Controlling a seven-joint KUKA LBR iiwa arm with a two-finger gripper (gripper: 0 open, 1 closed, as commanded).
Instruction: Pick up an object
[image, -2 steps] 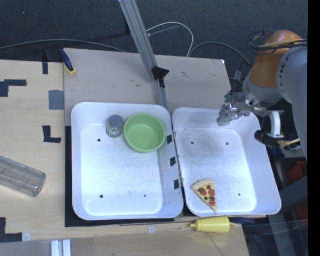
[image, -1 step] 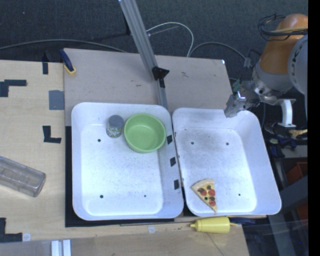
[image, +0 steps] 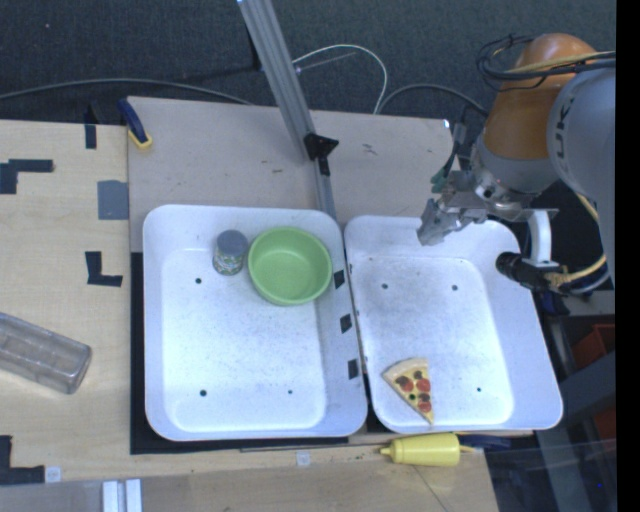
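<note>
- Jaws: you cannot tell from the camera view how they stand; the gripper (image: 437, 228) is a small grey shape hanging over the far rim of the right bin (image: 520, 330), and nothing shows held in it.
- You see the arm (image: 545, 95) come in from the upper right, grey with its orange band above the wrist, with black cables looping around it.
- Your nearest pickable thing in that bin is the pizza slice toy (image: 411, 386), lying flat near the bin's near edge, well apart from the gripper, with bare bin floor between them.
- Look to the left bin (image: 170, 350): a green bowl (image: 290, 265) sits upright at its far side, and a small grey-lidded jar (image: 230, 251) stands just beside the bowl on its left, very close or touching.
- Note the slanted metal pole (image: 290, 95) running down from the top to the gap between the two bins, ending at a black clamp (image: 320, 147); it stands left of the gripper.
- Outside the bins, a yellow mustard bottle (image: 425, 450) lies on its side on the bench just past the right bin's near rim, close to the pizza slice toy but separated by the bin wall.
- Far left on the bench (image: 60, 300), a clear plastic container (image: 40, 352) lies on its side, well apart from everything else.
</note>
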